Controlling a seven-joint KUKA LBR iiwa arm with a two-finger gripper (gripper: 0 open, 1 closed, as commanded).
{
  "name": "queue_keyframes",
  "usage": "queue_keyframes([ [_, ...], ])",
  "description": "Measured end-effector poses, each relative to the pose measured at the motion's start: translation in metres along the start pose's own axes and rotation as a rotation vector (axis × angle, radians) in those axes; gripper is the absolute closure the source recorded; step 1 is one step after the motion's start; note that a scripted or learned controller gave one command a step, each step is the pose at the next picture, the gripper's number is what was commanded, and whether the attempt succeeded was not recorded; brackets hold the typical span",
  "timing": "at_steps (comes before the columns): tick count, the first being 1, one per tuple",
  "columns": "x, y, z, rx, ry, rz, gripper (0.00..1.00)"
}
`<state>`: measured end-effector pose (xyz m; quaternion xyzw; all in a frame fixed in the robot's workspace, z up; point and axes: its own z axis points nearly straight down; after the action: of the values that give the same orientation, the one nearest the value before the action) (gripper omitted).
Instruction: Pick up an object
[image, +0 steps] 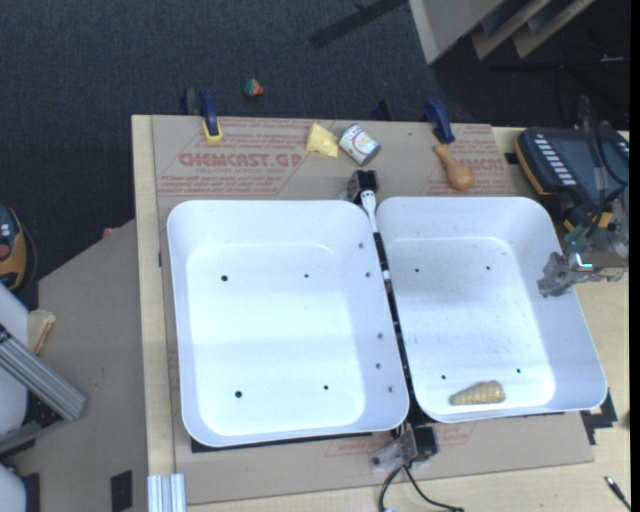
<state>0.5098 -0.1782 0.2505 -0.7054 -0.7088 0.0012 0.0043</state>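
Tool (560, 275) hovers at right bin's (570, 330) rim.

1. The gripper (556, 274) at the right bin's rim (560, 240) is small and blurred; its shape cannot be made out.
2. The arm runs off the right edge.
3. A tiny coloured object (254, 88) on the floor is too small to identify.

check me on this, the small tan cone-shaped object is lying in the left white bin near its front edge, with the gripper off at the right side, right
Not quite. The small tan cone-shaped object lies in the right white bin, not the left white bin. The camera view shows it near that bin's front edge, with the gripper at the bin's right side.
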Motion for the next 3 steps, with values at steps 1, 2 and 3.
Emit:
queue_keyframes([
  [1, 0.000, -0.022, -0.114, -0.022, -0.010, 0.003, 1.00],
  [2, 0.095, 0.009, -0.050, -0.001, 0.000, -0.006, 1.00],
  [3, 0.006, -0.033, -0.094, -0.015, -0.010, 0.013, 1.00],
])
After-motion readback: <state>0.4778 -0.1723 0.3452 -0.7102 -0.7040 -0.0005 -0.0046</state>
